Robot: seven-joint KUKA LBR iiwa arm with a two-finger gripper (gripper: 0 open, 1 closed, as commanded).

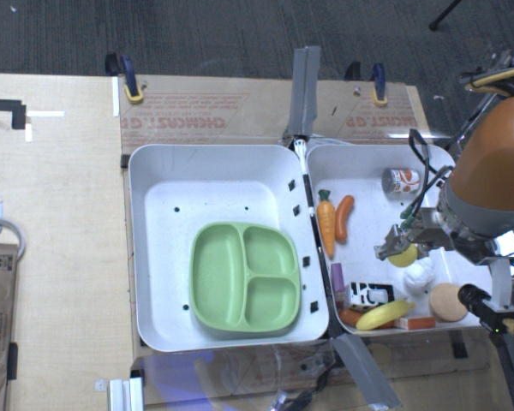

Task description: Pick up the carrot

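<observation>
Camera view: the carrot (326,223) lies untouched by the right bin's (360,151) left wall, beside a red sausage (343,217). The hand (397,248), its state impossible to tell, hovers well apart; the approach remains ahead, leftward.

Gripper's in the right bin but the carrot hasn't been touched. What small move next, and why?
Probably slide the gripper toward the bin divider, to sit above the carrot. The carrot lies along the right bin's left wall, beside a red-orange sausage-like piece, while the gripper hovers well right of it, over a yellow item.
</observation>
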